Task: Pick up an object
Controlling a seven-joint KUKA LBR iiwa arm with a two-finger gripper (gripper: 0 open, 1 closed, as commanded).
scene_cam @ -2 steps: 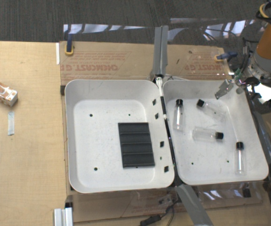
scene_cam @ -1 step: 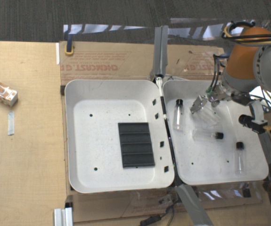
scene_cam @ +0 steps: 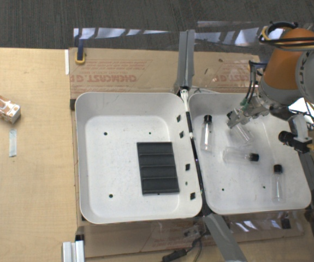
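My gripper (scene_cam: 237, 118) hangs over the upper middle of the right bin (scene_cam: 296, 201), on a grey arm with an orange band (scene_cam: 281, 72) that reaches in from the upper right. Just below it lies something clear and faint (scene_cam: 243, 134), which I cannot identify. A clear vial with a black cap (scene_cam: 206, 131) lies left of the gripper, near the bin's left wall. A second capped vial (scene_cam: 240, 156) lies below it. A third vial (scene_cam: 277, 180) rests toward the lower right. Nothing shows between the gripper's tips.
A black ribbed block (scene_cam: 158, 167) lies flat in the middle of the left bin (scene_cam: 91, 119). A metal divider (scene_cam: 186, 59) runs between the bins. A small printed box (scene_cam: 3, 107) sits on the bench at far left. Cables (scene_cam: 309, 113) hang near the arm's wrist.
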